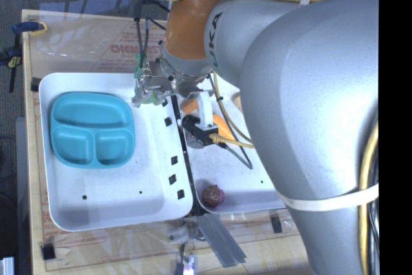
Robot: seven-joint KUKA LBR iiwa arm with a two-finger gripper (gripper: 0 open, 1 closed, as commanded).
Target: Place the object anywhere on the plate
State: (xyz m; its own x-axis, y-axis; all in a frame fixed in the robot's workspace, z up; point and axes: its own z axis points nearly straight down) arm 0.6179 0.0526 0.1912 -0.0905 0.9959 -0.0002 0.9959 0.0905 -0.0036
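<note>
The arm (309, 106) hid most of the right bin (248, 206). One orange thing (223, 124) peeked from under it, its shape unclear. One dark red ball (213, 195) lay well right of the one blue plate (92, 129), lower in view. The claw (147, 92) hung just right of the plate; whether it was open could not be told.
</note>
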